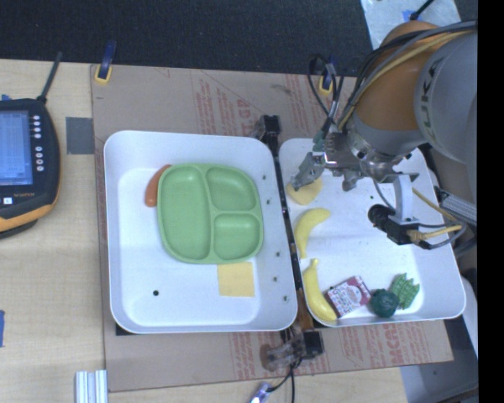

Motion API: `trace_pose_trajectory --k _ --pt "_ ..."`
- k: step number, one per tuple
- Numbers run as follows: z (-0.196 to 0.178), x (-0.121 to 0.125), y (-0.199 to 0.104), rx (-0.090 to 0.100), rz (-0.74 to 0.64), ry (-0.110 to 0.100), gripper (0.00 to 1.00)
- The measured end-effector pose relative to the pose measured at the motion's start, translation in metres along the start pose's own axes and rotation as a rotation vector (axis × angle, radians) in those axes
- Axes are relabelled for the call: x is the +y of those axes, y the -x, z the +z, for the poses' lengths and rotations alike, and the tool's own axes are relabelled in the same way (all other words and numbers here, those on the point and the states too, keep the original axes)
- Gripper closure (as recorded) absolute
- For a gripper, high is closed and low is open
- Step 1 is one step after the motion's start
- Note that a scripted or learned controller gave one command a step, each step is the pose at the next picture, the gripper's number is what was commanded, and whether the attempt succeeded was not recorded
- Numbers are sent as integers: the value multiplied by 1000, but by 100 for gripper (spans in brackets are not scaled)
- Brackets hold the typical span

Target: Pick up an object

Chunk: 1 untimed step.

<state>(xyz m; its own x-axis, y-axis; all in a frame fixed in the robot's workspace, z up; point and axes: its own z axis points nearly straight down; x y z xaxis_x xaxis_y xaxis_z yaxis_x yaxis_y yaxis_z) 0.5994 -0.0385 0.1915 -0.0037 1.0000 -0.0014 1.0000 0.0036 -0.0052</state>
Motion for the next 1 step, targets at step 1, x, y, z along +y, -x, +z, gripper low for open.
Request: trace_pose_trajectory --k 1 --pt "-1 -113 50 1 1 0 0"
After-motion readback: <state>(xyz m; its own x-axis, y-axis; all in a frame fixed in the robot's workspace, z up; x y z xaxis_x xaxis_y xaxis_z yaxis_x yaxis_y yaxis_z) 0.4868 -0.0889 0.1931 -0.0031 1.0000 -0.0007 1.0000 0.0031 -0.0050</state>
